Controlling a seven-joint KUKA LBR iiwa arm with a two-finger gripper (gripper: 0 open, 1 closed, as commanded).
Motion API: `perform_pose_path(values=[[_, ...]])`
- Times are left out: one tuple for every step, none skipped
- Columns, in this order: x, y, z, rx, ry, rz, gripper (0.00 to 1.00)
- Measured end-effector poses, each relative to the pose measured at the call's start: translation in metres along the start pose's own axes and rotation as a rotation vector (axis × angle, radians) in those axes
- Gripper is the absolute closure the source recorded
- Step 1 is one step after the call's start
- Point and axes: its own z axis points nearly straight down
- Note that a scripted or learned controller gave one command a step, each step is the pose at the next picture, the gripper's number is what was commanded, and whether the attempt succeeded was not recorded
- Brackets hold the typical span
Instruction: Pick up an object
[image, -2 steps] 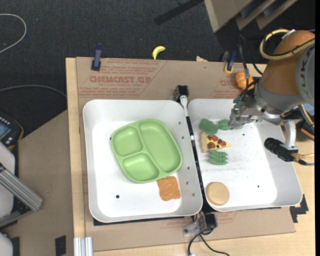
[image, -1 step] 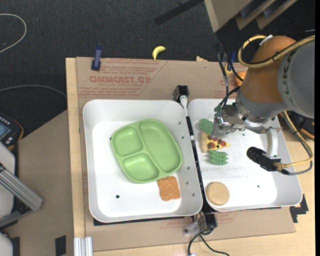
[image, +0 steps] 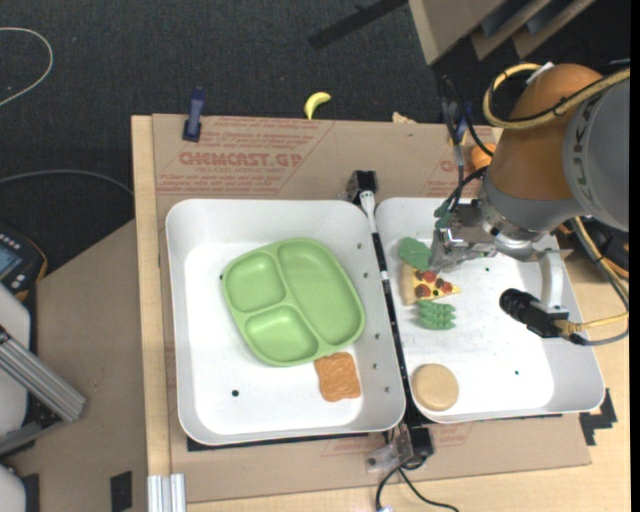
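The grey arm (image: 590, 140) reaches in from the right, wrist bent down, gripper (image: 440, 255) lowered.

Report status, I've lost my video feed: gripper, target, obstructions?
Gripper low in right bin, over toy pizza slice. Nothing visibly held. Green ridged toy close beside.

Arm (image: 590, 130) cut off at right

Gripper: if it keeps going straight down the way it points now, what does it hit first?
Most likely the pizza slice toy: the gripper points down into the right bin, with the toy just below its tip. A green leaf piece lies close beside it. Depth is unclear from this slanted view.
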Motion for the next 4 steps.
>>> perform_pose_path(values=[[0.000, 0.001, -0.010, -0.003, 0.000, 0.000, 1.00], [0.000, 0.001, -0.020, -0.005, -0.001, -0.001, 1.00], [0.062, -0.035, -0.019, 0.006, 0.002, -0.003, 1.00], [0.059, 0.012, 0.012, -0.002, -0.002, 0.000, 1.00]])
